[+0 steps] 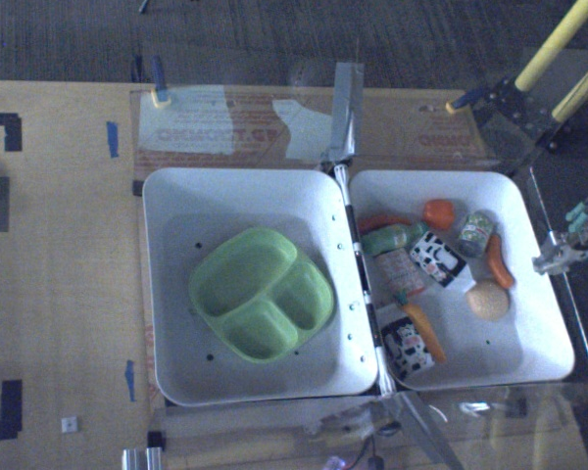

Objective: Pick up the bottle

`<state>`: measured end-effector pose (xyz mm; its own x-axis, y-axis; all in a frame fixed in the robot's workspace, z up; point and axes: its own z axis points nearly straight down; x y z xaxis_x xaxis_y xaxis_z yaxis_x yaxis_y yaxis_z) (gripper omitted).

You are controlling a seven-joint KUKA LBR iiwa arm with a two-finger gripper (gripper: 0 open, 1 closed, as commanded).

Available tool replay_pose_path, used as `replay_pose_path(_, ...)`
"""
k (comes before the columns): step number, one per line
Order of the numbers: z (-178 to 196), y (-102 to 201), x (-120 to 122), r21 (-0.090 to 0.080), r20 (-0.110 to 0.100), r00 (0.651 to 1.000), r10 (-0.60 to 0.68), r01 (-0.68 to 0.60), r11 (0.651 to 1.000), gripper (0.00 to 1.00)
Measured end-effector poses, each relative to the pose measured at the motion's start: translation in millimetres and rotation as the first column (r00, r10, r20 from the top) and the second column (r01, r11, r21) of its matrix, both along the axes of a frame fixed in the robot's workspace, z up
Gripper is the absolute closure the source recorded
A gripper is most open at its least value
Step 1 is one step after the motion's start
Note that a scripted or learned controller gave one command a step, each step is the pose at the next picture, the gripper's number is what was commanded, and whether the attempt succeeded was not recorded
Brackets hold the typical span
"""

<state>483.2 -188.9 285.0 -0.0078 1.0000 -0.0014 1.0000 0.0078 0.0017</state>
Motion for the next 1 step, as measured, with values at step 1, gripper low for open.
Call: replay_pose_path(1, 16.4, 42.1, -2.9, 0.0, 0.0, 0.989, 0.147, -0.147, 0.989, 1.0)
